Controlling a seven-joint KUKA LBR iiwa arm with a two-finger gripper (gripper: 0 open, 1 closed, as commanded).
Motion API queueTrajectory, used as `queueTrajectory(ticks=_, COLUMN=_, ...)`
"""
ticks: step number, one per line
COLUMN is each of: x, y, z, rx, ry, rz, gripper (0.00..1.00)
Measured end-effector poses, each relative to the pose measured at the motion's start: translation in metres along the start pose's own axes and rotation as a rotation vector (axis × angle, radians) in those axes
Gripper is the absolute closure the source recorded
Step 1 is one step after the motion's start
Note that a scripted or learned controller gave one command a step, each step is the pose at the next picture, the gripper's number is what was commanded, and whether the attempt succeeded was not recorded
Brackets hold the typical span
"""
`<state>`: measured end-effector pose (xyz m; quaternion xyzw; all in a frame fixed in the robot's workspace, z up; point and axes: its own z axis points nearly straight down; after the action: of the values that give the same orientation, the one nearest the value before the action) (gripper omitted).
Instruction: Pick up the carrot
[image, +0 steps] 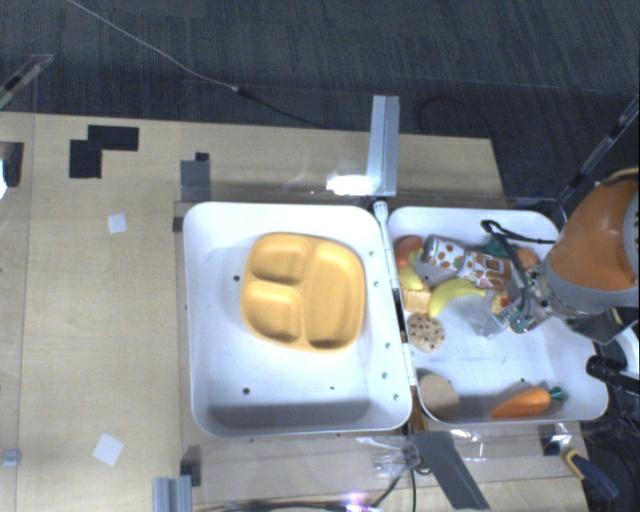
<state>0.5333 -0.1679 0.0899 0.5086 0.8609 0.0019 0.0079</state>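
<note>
The carrot (523, 402), orange with a small green top at its right end, lies along the near wall of the right bin (575, 375). The arm reaches in from the right, its orange band above the wrist. My gripper (508, 312) hangs over the middle of that bin, up and slightly left of the carrot and well apart from it. It is close to a colourful patterned packet (465, 263) and holds nothing that I can see.
The right bin also holds a banana (452, 294), a chocolate-chip cookie (425, 332), a reddish round fruit (407, 247) and a brown rounded item (438, 393) left of the carrot. A yellow divided plate (303, 290) sits in the left bin (215, 330).
</note>
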Motion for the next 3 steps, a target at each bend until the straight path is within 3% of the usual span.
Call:
queueTrajectory(ticks=1, x=-0.008, y=0.013, z=0.000, rx=0.000, ry=0.000, rz=-0.492, gripper=1.00)
queueTrajectory(ticks=2, x=0.034, y=0.006, z=-0.001, rx=-0.004, ry=-0.002, rz=-0.801, gripper=1.00)
queueTrajectory(ticks=3, x=0.028, y=-0.026, z=-0.002, rx=-0.004, ry=-0.007, rz=-1.122, gripper=1.00)
